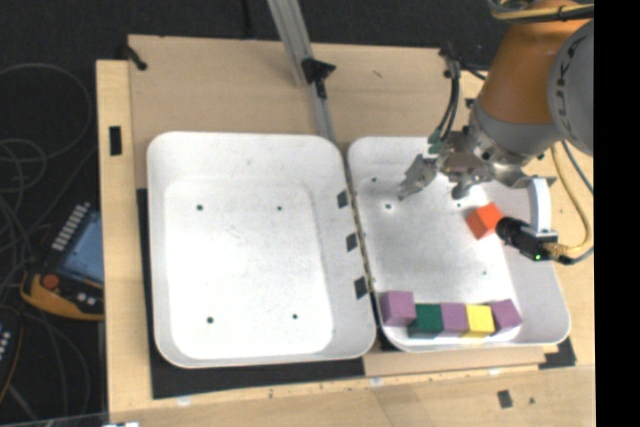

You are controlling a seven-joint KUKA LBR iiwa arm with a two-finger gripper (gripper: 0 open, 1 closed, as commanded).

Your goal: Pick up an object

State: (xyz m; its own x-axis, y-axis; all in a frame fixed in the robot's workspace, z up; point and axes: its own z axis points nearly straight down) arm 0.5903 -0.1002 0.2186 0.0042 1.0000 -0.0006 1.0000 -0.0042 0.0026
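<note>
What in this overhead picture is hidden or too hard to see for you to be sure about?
- Gripper, camera view: too small and blurred to tell how it is set or whether it carries anything.
- Orange block: partly covered by the wrist, so its full shape is hidden.
- Row of blocks at the right bin's near wall: packed together, so any gaps between them cannot be judged.
- Arm: cut off at the right.

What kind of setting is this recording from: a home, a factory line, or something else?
Most likely a robotics lab test bench. Two shallow white bins sit on a plywood bench, small coloured blocks line the right bin's near edge, and loose cables and a handheld controller lie on the dark floor.
</note>
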